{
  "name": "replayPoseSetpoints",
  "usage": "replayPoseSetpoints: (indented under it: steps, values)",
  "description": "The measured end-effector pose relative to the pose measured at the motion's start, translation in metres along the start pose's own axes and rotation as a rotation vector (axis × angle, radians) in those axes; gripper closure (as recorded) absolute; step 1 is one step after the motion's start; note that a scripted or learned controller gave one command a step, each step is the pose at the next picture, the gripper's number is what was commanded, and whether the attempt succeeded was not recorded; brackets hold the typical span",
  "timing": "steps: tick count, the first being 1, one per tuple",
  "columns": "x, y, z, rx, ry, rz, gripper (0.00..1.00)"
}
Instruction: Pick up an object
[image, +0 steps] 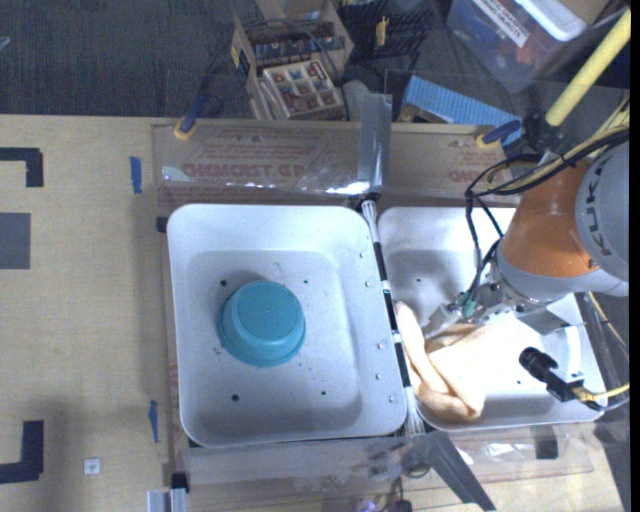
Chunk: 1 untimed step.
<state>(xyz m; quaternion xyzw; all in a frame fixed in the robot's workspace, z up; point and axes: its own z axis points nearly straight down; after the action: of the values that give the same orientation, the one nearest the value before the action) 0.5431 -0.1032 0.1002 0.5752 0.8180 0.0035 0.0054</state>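
We see a pale wooden bench (80, 330) carrying two shallow white bins side by side, their inner rims touching along the middle. The left bin (190, 260), on the view's left, is the one we see whole; the right bin (420, 250) is partly covered by the robot. The grey arm (545, 235) with its orange band comes in over the right bin's right edge and slants down towards the bin's floor. Behind both bins a cardboard strip (260, 170) with faded red print runs along their far edges. In the right bin a tan cloth (455, 375) lies crumpled in the near corner next to the left bin. One long fold is pressed against the dividing wall, and the rest bunches along the near edge. In the left bin a teal bowl (262, 322) sits upside down, a little left of the floor's centre and apart from every wall. The gripper (462, 308) is low over the far edge of the tan cloth, at or just above its top fold. We cannot tell how far it is open, nor whether it has hold of any of the fabric. A short strip of blue tape (135, 175) is stuck to the bench beyond the left bin's far left corner.
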Motion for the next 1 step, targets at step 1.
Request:
replayPoseSetpoints:
  steps: [1]
  values:
    - [0.0471, 0.0457, -0.0847, 0.01, 0.004, -0.06, 0.0]
